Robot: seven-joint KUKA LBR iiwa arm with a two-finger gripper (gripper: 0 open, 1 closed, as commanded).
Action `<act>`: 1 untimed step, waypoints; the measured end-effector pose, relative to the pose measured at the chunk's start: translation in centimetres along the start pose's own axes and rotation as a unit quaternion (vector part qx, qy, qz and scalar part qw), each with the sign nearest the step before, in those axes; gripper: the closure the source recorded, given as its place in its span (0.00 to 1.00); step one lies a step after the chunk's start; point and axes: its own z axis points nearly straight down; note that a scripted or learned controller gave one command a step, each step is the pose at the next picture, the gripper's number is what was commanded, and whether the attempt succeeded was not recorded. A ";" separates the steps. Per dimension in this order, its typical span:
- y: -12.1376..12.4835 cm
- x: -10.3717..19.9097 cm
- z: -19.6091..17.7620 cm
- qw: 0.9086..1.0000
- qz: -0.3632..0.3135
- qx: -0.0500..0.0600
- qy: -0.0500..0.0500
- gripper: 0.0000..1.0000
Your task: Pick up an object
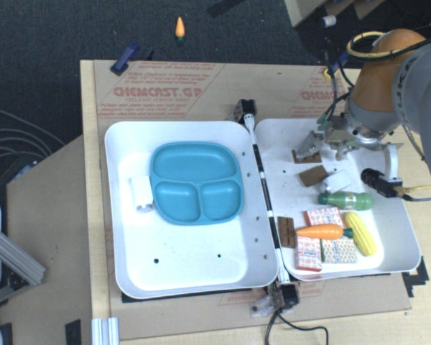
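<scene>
My gripper (330,146) hangs low over the back part of the right bin (287,139). A small brown block (302,155) lies just to its left, and a second brown block (312,177) lies just in front of it. Nothing can be made out in the gripper's grasp. Toward the front of that bin lie a green bottle (349,201), a carrot (319,231), a yellow corn cob (361,233) and red-and-white snack packets (310,253).
Another brown block (286,231) lies against the right bin's left wall. The left bin (194,264) holds a blue divided plate (195,182) and a small white piece (141,192). A tiny carrot (179,27) and a blue item (124,59) lie beyond the bench.
</scene>
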 end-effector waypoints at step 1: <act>0.1 0.0 -1.0 1.000 0.000 -0.001 0.000 1.00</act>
